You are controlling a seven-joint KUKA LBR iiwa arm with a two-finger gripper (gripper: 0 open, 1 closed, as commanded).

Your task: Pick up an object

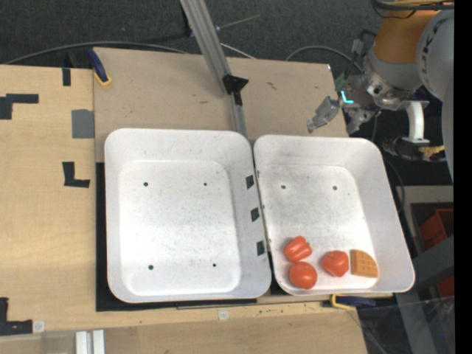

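We see the gripper (333, 116) above the right bin's (391, 198) far rim; jaws look parted and probably hold nothing. Three red items (298, 249) and a waffle (363, 263) sit in its near corner.

Single fixed camera, mounted above the desk (184, 80) and looking down at a slant, far enough back to take in both white bins whole: the left bin (118, 198) and the right bin (383, 198) lie side by side across mid-frame. The view tilts away from the near desk edge at bottom toward dark floor at top. The arm (409, 35) enters from the right, its hand (335, 116) at upper right just beyond the right bin's far rim, the left bin well off from it.
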